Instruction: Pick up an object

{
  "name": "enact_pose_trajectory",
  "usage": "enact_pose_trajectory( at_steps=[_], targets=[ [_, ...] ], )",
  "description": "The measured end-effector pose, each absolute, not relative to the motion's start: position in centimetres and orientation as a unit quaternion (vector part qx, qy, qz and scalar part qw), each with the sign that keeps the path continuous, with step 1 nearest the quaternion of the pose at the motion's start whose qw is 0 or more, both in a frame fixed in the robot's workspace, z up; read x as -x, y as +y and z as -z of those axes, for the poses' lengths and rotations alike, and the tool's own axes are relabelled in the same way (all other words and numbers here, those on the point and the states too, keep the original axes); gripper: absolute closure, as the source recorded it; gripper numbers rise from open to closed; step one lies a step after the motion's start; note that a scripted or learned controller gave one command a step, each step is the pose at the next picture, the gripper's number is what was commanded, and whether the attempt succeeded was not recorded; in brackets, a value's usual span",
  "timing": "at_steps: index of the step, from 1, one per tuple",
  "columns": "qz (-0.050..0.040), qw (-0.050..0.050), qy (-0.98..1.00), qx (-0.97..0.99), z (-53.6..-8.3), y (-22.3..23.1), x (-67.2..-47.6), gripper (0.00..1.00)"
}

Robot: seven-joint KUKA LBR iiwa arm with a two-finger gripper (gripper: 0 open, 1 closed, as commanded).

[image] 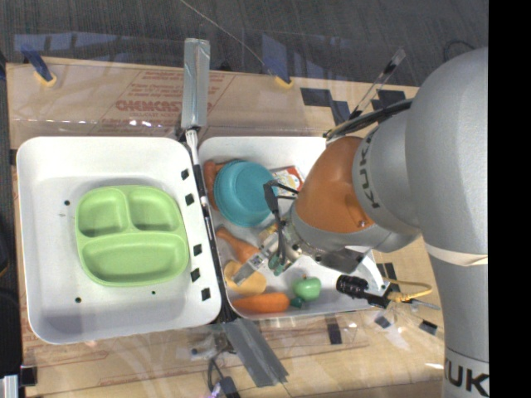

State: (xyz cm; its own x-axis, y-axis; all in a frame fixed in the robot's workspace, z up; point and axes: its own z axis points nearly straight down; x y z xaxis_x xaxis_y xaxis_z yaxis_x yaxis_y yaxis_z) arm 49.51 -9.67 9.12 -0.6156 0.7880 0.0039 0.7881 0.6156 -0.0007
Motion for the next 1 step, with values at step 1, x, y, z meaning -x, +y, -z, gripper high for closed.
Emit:
enact_pose_trajectory(
  at_steps=[1],
  targets=[
    [-0.0005, 0.001, -0.786, 0.618, -9.17, -9.74, -58.34, 0.00]
  ],
)
